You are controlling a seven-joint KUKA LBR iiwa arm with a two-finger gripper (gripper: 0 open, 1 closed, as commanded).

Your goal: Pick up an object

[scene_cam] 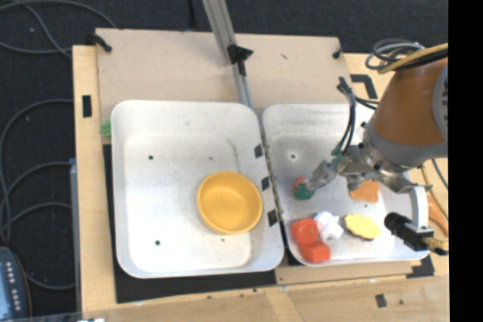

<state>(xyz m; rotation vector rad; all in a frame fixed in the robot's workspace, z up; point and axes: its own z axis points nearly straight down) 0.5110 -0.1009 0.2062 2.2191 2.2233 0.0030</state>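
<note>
Pick not yet done, by the look of it. Gripper [323, 176] down low in the right bin [302, 124], near its left wall, just beside a small green-and-red object [303, 190]. Cannot tell whether open or closed; nothing seen held. Along the right bin's front edge: red block [308, 234], white piece [328, 225], yellow piece [362, 226]. Orange piece [367, 192] partly under the arm. Yellow bowl [229, 202] in the left bin [166, 147], toward its front right corner. Still to do: close on something and lift.

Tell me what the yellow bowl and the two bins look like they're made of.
Yellow bowl: likely plastic, uniform colour with a smooth, softly shiny inside. Left bin and right bin: probably moulded white plastic with rounded corners, matte and scuffed grey in places.
</note>
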